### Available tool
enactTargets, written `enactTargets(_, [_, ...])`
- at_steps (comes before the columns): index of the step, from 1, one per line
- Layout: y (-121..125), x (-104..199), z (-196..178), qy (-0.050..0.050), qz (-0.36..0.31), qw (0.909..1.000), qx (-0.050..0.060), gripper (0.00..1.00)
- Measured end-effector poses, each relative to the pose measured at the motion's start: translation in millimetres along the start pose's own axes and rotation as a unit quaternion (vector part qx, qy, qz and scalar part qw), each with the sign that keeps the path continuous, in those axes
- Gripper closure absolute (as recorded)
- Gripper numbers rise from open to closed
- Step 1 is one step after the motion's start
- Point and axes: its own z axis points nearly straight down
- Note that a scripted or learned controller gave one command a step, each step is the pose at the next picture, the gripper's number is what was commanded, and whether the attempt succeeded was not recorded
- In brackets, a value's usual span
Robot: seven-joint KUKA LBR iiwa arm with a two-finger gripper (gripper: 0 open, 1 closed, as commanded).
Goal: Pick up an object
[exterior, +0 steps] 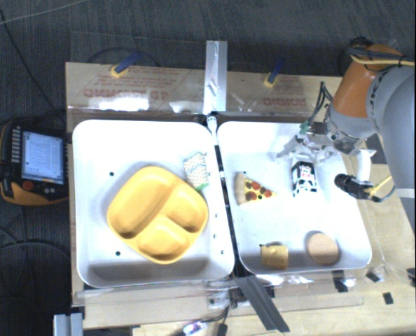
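In the camera view, we are hovering our tool (304, 161) over the black-and-white toy (304, 178) in the right bin (348, 257); whether it is released or clenched, we cannot tell. We are risking a slip, since the toy is lying small and rounded beneath us.

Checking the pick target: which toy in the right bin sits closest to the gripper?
The black-and-white spotted toy, directly under the gripper. The pizza slice, round brown piece and yellow-brown block lie farther off.

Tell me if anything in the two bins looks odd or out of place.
Mostly tidy. One oddity: the yellow divided plate in the left bin sits askew, turned at an angle to the bin walls. A small packet rests against its upper edge.
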Motion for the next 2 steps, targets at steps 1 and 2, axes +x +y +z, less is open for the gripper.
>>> enactTargets(1, [0,2,-8,0.000,-0.001,1.0000,0.001,1.00])
enactTargets(2, [-50,30,-112,0.000,0.043,0.9991,0.001,1.00])
